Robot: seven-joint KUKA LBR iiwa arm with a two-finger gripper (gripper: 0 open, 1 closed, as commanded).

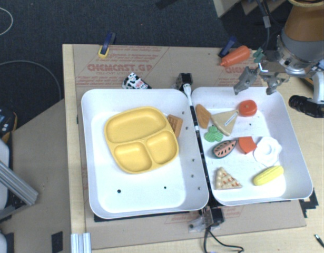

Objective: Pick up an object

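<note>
My gripper [255, 85] hangs over the far edge of the right bin [296, 157], its two dark fingers spread apart with nothing between them. Just below it lies a red round toy tomato [248, 107]. The right bin also holds a tan bread-like piece [203, 115], a pale wedge [225, 121], a green leafy piece [213, 135], a brown oval piece [225, 148], an orange-red block [246, 144], a white fried egg [267, 151], a yellow corn cob [267, 175] and a pizza slice [226, 179].
The left bin [93, 157] carries a yellow divided plate [141, 139] and a small brown waffle piece [175, 124] beside it. An orange carrot toy [235, 56] lies on the bench behind the right bin. A black-and-white object [135, 81] sits behind the left bin.
</note>
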